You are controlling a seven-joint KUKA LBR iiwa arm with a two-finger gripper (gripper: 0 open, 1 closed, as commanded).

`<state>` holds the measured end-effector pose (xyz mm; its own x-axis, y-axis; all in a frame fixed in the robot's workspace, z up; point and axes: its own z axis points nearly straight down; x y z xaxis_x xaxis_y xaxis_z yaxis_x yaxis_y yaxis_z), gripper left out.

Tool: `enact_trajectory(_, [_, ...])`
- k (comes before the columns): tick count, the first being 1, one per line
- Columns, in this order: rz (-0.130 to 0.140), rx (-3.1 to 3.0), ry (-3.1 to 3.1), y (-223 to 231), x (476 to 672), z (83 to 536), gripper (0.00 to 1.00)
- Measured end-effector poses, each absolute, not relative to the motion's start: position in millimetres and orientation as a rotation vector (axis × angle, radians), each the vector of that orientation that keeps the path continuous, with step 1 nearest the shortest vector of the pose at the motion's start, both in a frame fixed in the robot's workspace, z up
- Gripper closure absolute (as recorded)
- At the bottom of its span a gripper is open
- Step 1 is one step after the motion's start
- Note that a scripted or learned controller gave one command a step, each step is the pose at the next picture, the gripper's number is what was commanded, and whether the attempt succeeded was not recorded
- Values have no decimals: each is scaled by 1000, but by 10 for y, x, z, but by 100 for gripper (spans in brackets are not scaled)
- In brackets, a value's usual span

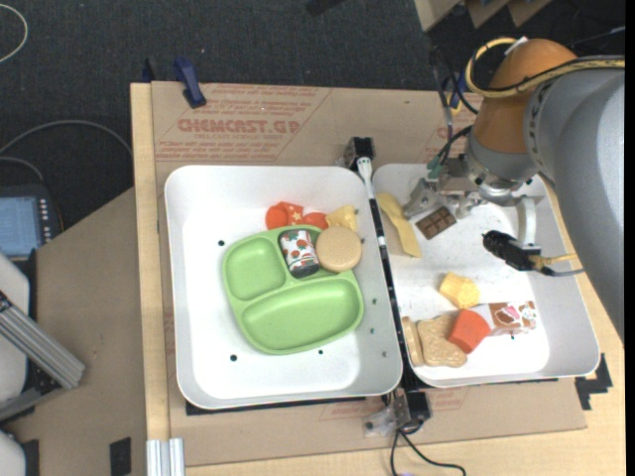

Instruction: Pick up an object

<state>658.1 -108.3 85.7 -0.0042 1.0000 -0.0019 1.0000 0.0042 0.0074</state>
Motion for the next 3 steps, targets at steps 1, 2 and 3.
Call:
enact_trajectory(1, [3,2215,2220,-1092,6558,960,100])
enact_trajectory(2, [1,2215,2221,-1089,6557,956,0])
enact_trajectory(3, [-6,2229,2222,-1242,5978,841,0])
